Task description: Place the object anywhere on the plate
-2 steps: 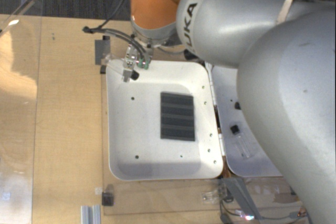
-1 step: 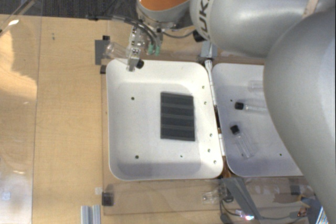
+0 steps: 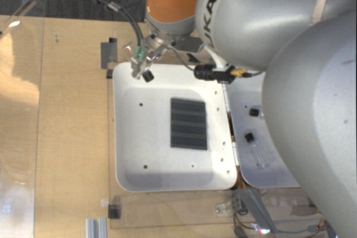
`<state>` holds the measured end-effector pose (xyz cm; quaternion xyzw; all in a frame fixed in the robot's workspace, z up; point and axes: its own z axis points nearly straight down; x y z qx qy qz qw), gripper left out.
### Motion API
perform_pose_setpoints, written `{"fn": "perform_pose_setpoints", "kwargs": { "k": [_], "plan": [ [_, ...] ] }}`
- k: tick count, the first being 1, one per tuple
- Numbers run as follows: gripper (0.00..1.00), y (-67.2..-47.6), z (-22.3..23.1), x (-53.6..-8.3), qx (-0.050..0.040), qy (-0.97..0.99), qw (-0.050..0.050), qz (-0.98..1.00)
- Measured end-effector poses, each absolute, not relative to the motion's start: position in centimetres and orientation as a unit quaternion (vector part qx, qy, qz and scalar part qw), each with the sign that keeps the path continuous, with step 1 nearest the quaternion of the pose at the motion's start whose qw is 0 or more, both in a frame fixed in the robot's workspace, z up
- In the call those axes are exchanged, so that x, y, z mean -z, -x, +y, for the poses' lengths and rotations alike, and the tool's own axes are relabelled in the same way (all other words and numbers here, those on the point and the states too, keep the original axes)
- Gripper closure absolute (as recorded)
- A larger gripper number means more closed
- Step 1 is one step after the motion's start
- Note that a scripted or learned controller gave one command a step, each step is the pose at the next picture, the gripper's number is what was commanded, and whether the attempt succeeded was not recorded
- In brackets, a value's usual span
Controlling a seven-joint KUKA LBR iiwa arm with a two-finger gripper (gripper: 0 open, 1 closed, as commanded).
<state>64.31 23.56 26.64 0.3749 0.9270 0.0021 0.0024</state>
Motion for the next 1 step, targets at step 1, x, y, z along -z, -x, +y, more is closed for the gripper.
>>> {"fn": "perform_pose_setpoints", "kwargs": {
  "k": [1],
  "plan": [
    [1.0, -64.43, 23.71, -27.89, -0.0047, -0.372, 0.006, 0.928]
  ]
}}
